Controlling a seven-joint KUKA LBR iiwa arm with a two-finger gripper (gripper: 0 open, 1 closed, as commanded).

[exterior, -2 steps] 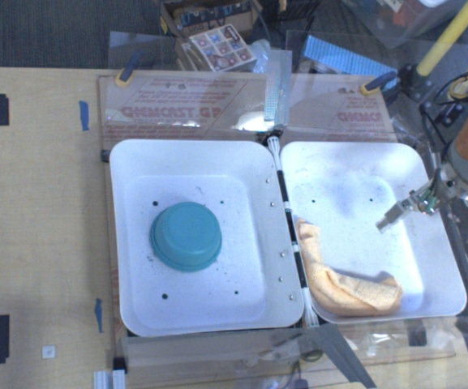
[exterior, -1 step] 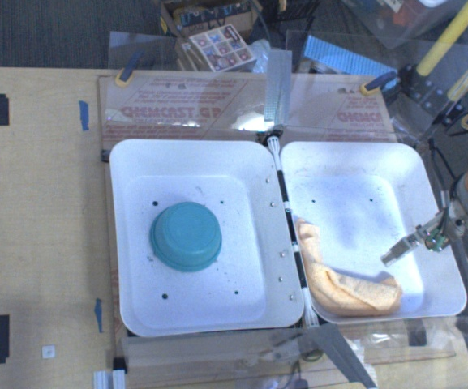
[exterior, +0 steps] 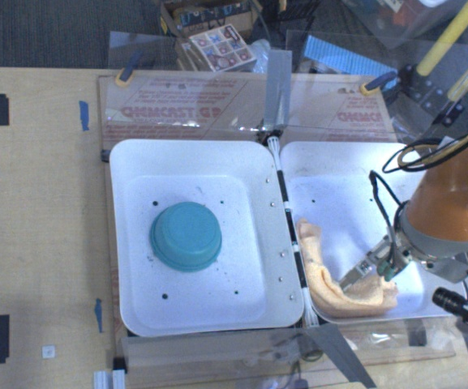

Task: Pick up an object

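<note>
A teal upturned bowl [exterior: 186,235] sits in the middle of the left bin [exterior: 136,168]. A tan cloth [exterior: 331,286] lies crumpled along the left and front side of the right bin [exterior: 331,168]. My gripper [exterior: 362,275] is low in the right bin, down at the cloth's right part, touching or just above it. The arm with its orange band [exterior: 448,201] covers the bin's right side.
Clear plastic panels [exterior: 185,108] stand behind both bins. A black cable [exterior: 388,193] loops off the arm over the right bin. Boxes and clutter lie on the floor beyond. Wooden benchtop [exterior: 39,217] spreads to the left.
</note>
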